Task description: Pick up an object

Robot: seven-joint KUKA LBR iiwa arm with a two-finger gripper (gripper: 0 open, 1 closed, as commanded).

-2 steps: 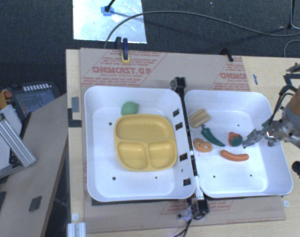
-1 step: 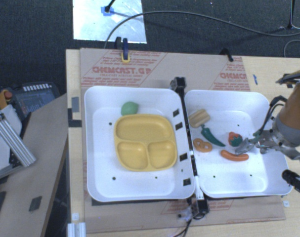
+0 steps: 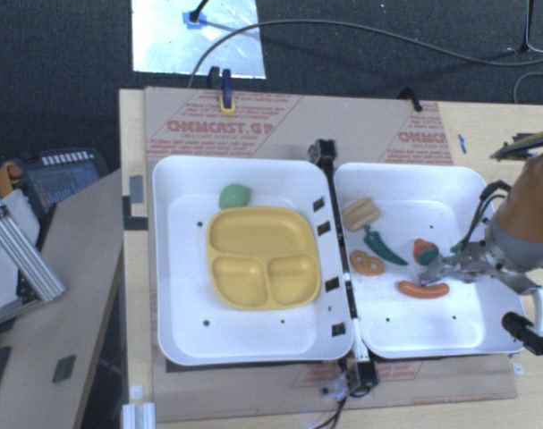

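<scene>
Pincer (image 3: pixel 439 270) low in right bin (image 3: pixel 450 329), tips just above orange sausage (image 3: pixel 423 289), beside red-green piece (image 3: pixel 424 251); spread or pressed together, cannot tell. Green pepper (image 3: pixel 383 248), pretzel (image 3: pixel 367 263), bread roll (image 3: pixel 360 213) nearby. Yellow tray (image 3: pixel 258 257), green ball (image 3: pixel 234 196) in left bin (image 3: pixel 177 239).

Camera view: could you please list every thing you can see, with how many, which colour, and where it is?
bins: 2, white, side by side on the bench
divided tray: 1, yellow, middle of the left bin
round object: 1, green, left bin, at the tray's far edge
bread-like block: 1, tan, right bin, far left part
pepper-like object: 1, dark green, right bin, below the tan block
pretzel: 1, orange-brown, right bin, near the divider
sausage: 1, orange-red, right bin, centre
small object: 1, red with green, right bin, at the gripper
arm: 1, grey and orange, from the right
gripper: 1, metal, low over the right bin
</scene>
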